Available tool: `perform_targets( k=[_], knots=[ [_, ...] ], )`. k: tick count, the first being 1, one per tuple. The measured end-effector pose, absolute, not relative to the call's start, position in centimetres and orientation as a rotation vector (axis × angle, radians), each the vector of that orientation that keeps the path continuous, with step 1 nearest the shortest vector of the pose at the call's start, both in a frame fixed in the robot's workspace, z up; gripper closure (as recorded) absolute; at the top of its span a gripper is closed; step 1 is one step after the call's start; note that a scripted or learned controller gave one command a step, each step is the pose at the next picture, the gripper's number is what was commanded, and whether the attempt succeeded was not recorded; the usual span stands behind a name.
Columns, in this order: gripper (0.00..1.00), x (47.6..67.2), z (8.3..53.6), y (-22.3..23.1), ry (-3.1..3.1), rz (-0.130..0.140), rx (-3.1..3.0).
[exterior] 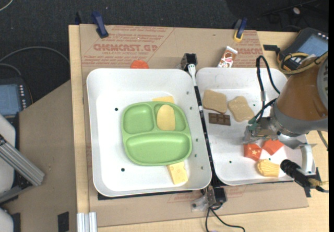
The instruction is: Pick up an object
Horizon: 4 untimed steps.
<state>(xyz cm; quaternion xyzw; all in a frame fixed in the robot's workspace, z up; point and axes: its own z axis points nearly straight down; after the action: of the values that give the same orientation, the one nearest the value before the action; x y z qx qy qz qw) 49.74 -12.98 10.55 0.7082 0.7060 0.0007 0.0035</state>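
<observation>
My gripper reaches down into the right bin from the right, its tip just above an orange-red block. A second red piece lies right beside it and a yellow ridged piece sits nearer the front. Two tan bread-like slices and a brown chocolate bar lie further back in the same bin. The arm's body hides the bin's right side.
The left bin holds a green divided plate with a yellow piece in one compartment, and a yellow wedge by its front edge. A small carton and blue clamps lie on the board behind.
</observation>
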Motion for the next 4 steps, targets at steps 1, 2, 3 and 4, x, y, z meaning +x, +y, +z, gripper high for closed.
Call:
perform_targets(
  k=[1,2,3,4],
  knots=[
    [0.0,49.7,10.5,-13.0,2.214,0.002,2.221],
    [1.0,49.8,11.5,-13.0,2.211,0.004,2.219],
    [0.0,49.8,11.5,-13.0,2.211,0.003,2.22],
    [0.0,47.9,8.3,-9.5,2.225,0.0,2.221]
  ],
)
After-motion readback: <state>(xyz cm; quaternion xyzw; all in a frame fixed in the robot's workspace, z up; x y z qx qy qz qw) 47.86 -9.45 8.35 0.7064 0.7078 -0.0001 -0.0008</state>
